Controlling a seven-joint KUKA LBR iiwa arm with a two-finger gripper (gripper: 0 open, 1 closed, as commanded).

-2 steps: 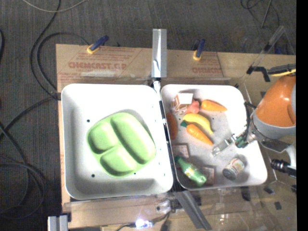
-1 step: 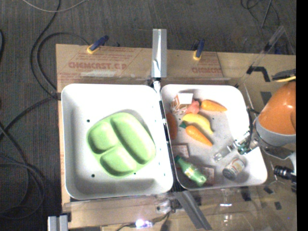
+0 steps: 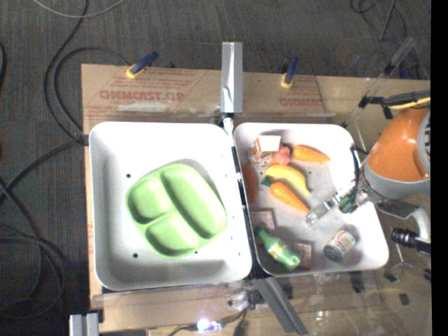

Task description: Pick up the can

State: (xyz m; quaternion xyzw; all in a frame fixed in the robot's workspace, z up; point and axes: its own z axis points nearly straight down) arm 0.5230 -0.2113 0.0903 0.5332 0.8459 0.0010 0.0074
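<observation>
Cardboard-topped bench is carrying two bins; gripper (image 3: 323, 211) is hovering in the right bin (image 3: 364, 145), jaw state unclear. Can (image 3: 340, 244) is lying just below the jaws, risking rolling away.

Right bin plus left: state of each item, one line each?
can: on its side, right bin, free
bottle: lying flat, right bin
carrots: lying, one near the back wall
banana: lying between carrots
green tray: flat in left bin
end effector: low beside can, holding nothing
</observation>
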